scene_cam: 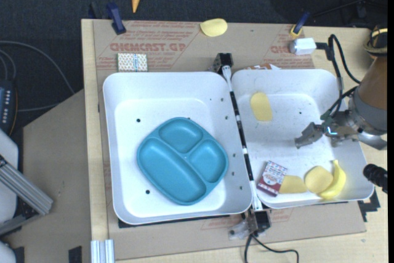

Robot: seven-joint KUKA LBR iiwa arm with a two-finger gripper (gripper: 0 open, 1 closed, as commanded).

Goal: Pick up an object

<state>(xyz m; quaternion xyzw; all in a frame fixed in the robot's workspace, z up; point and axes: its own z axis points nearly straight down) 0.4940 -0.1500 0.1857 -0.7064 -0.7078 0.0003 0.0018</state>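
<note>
The grey claw (306, 137) hangs open and empty, above the yellow plastic banana (335, 182), probably lining up its grasp.

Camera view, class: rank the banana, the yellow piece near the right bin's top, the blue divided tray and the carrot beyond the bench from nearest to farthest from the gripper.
From the gripper:
1. Banana, right bin's lower corner.
2. Yellow piece, upper part of the right bin.
3. Blue divided tray, left bin.
4. Carrot, floor beyond the bench's far edge.
</note>
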